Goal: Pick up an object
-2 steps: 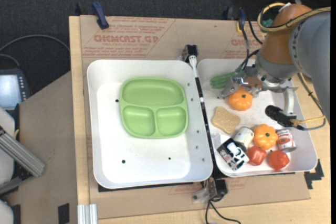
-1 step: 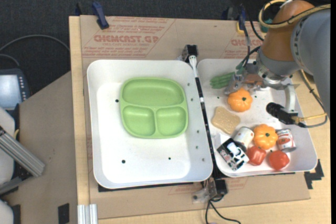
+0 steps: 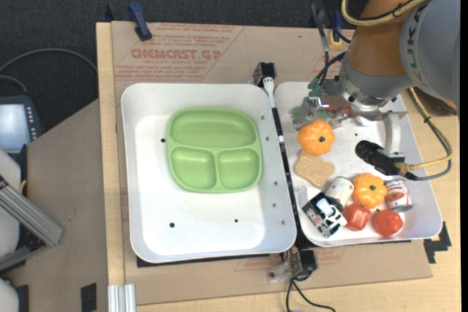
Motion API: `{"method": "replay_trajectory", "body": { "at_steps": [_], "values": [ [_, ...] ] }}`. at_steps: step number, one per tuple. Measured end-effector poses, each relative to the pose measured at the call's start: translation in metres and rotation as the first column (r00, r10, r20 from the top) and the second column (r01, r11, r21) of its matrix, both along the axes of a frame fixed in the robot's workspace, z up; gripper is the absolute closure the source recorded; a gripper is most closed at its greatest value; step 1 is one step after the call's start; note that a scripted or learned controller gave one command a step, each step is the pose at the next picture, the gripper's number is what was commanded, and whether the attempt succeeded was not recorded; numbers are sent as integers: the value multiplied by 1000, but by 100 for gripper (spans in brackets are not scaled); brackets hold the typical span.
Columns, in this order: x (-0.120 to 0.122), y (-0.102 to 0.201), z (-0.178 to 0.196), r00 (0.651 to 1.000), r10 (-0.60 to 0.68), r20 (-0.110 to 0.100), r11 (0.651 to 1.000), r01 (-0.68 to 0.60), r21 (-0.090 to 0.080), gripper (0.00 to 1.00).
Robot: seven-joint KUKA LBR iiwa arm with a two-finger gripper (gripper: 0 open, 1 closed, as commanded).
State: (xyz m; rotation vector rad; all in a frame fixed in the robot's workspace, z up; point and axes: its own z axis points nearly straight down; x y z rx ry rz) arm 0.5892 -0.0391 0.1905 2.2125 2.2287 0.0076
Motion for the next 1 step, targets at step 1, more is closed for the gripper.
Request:
{"method": "replay_trajectory", "body": {
  "at_steps": [1],
  "values": [
    [-18, 76, -6, 1000, 1, -8, 1000, -1, 1, 100]
  ]
}}
